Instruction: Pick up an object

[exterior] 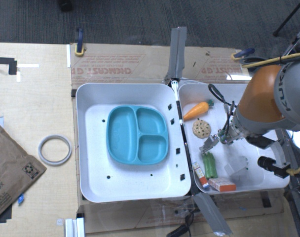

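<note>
Gripper (212, 141) sits low in right bin (248, 181) w/ jaws apart, nothing btwn them, just above green packet (209, 165) & beside cookie (201, 128), so imo drop straight down, center over packet, then close.

Light wooden worktop (31, 107) carries a grey tape ring (55, 149) left of the bins. Brown cardboard box (9, 169) lies at the lower left edge, tilted. Black L-shaped mark (7, 63) and white tape strip (26, 66) sit upper left. Cardboard sheet (120, 63) with red print runs behind the bins.
</note>
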You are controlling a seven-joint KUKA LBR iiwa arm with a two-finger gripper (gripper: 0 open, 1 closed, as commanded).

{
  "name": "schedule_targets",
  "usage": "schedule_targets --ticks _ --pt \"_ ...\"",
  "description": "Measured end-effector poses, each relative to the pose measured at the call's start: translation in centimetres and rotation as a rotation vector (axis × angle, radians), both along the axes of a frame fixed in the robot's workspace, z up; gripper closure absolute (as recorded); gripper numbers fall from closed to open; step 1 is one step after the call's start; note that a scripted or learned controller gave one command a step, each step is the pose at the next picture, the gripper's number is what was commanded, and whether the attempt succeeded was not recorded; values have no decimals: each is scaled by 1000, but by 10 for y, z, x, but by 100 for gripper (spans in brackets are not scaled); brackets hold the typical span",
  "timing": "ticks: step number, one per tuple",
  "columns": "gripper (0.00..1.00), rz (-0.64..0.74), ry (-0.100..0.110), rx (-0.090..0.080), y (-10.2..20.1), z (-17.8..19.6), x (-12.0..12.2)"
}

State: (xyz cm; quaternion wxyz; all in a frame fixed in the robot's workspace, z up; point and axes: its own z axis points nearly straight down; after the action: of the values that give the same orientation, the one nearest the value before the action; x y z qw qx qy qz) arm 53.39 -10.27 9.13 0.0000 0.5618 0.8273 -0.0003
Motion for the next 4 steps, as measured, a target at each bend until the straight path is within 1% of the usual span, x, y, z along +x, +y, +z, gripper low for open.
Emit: schedule_targets --ticks 1,2,3,4 --pt "0 9 -2 -2 -15 5 111" --pt "0 77 -4 -2 -56 3 65" --pt "0 80 -3 1 2 2 64" --pt "0 -43 -3 -2 -36 46 121"
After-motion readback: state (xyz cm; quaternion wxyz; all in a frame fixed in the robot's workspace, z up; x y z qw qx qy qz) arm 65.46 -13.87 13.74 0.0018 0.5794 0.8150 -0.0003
